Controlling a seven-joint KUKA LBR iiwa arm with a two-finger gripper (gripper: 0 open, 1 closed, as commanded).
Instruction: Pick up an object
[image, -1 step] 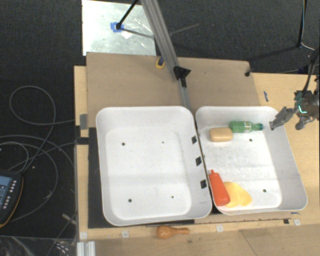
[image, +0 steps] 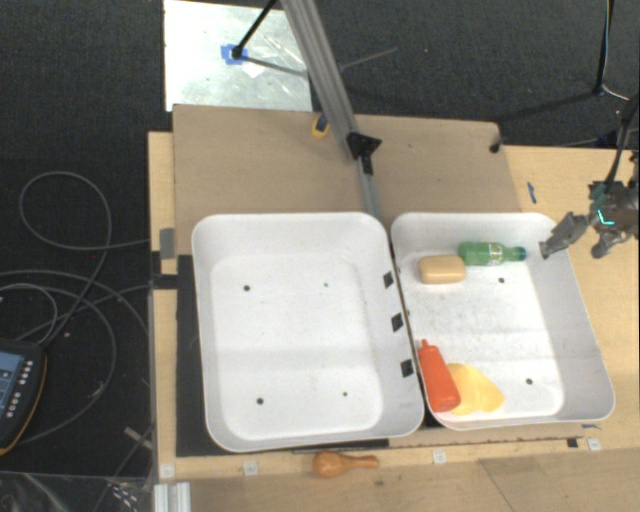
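Observation:
The right bin (image: 560, 330) holds a green bottle (image: 490, 253) lying on its side near the back wall. A tan rounded block (image: 441, 269) rests just left of it. At the bin's front left corner lies a red-orange bottle (image: 437, 377), with a yellow soft object (image: 480, 391) touching its right side. My gripper (image: 578, 245) hangs over the bin's back right rim, to the right of the green bottle and apart from it. Its fingers are open and spread, with nothing between them.
The left bin (image: 290, 320) sits beside the right one, joined by black clips along the shared edge. A small brown pear-shaped object (image: 345, 462) lies on the bench in front of the bins. A grey pole (image: 330, 80) slants in from the back.

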